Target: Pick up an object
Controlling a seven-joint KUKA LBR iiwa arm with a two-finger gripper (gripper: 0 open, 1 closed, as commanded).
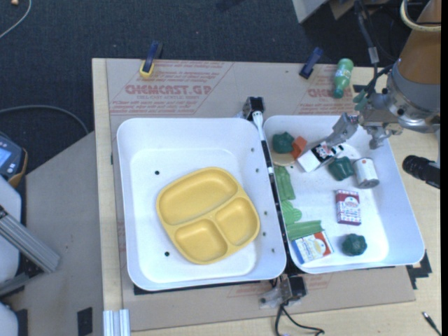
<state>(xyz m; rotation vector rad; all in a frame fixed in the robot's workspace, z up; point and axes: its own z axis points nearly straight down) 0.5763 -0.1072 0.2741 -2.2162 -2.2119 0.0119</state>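
Holding yellow tray (207, 214): L bin (133, 159); R bin (402, 208): small items.

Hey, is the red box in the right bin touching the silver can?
Apart. The camera view shows bare white bin floor between the red box and the silver can, which lies above it toward the far wall.

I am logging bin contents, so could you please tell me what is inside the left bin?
The left bin holds one yellow divided tray, its three compartments bare. Whatever lies under the tray is covered.
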